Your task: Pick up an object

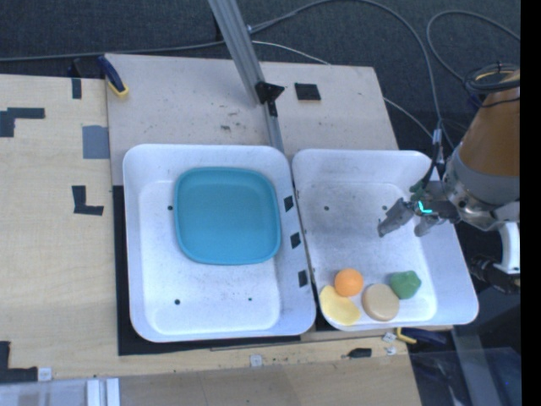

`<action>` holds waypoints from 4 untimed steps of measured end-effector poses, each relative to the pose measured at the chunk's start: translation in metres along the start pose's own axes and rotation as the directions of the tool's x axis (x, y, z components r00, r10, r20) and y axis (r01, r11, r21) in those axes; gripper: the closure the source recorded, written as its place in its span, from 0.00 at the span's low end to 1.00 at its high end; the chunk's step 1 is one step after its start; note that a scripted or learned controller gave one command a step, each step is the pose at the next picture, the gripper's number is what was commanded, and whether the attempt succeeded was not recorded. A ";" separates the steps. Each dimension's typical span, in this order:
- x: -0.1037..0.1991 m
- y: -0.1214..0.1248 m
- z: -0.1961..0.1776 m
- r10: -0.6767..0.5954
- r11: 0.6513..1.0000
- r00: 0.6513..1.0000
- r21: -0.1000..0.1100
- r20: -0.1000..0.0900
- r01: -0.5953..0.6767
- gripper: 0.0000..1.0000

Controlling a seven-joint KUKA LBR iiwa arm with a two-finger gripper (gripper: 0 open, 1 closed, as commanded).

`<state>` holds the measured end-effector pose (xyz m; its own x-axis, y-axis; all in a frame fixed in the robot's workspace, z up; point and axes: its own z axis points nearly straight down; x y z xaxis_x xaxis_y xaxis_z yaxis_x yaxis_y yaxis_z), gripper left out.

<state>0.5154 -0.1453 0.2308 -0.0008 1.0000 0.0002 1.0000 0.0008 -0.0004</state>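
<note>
We look down at a slant on a pale wooden counter (51, 227) that carries two shallow white bins side by side. The left bin (148, 252) holds a large square blue plate (226, 215) with rounded corners, lying flat toward the bin's far side. The right bin (338, 184) sits just beside it, their inner rims touching.

The arm (494, 146) reaches in from the right edge of the view, its orange band showing above a grey wrist. The wrist leans over the right bin's right rim, angling the end effector (406, 219) leftward and downward over the bare middle of that bin's floor. Its two dark fingers (391, 220) are spread apart in an open stance, with nothing between them. A small teal light glows at their base. We cannot tell whether the fingertips touch the bin floor.

The things to pick lie clustered in the near corner of the right bin, apart from the end effector. A flat yellow piece (338, 309) lies at the left, an orange ball (347, 282) touches its far edge, a tan round piece (380, 303) sits just beside both, and a small green lump (405, 283) rests at the right, against the tan piece.

A grey metal bar (245, 49) crosses the counter diagonally above the bins.
</note>
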 end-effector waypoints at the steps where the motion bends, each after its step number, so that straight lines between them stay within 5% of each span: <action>1: 0.000 0.000 0.000 0.000 1.000 1.000 0.000 0.000 0.000 0.00; 3: 0.005 -0.004 0.119 0.001 1.000 1.000 0.006 -0.001 -0.001 0.00; 4: 0.005 -0.003 0.142 0.000 1.000 1.000 -0.001 0.001 0.000 0.00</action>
<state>0.5120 -0.1402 0.0891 -0.0003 1.0000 -0.0009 1.0000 0.0003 0.0005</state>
